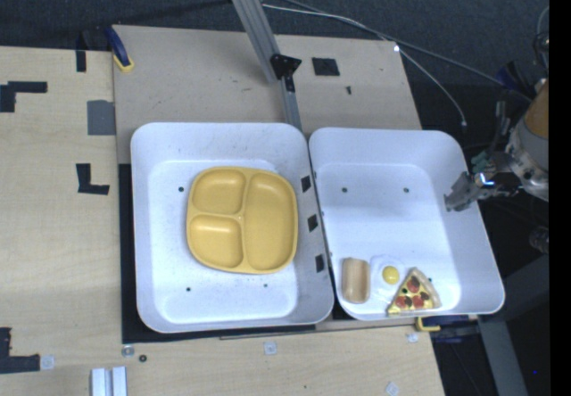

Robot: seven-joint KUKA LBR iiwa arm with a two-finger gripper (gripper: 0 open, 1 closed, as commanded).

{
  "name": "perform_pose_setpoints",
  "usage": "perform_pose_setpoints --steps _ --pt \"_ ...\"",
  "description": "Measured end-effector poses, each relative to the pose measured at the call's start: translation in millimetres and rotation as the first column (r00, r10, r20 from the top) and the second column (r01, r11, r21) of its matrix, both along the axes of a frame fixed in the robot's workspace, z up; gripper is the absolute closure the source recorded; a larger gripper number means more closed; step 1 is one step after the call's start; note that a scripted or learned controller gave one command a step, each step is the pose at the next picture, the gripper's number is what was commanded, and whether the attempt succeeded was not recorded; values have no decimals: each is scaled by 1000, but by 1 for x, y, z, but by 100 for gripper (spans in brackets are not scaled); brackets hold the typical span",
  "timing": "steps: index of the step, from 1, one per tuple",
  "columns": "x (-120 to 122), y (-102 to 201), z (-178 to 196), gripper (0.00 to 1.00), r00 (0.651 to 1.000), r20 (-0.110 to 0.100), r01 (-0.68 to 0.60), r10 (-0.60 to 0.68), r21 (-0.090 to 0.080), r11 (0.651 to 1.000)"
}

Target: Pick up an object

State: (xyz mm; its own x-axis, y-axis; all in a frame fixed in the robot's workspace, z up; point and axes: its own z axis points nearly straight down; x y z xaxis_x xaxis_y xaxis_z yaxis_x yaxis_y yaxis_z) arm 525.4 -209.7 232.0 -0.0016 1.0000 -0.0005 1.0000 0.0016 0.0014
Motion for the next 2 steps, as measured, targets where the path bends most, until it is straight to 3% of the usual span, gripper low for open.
perform_pose_setpoints --steps 2 --pt "34 110 -8 100 1000 -3 -5 5 1 1000"
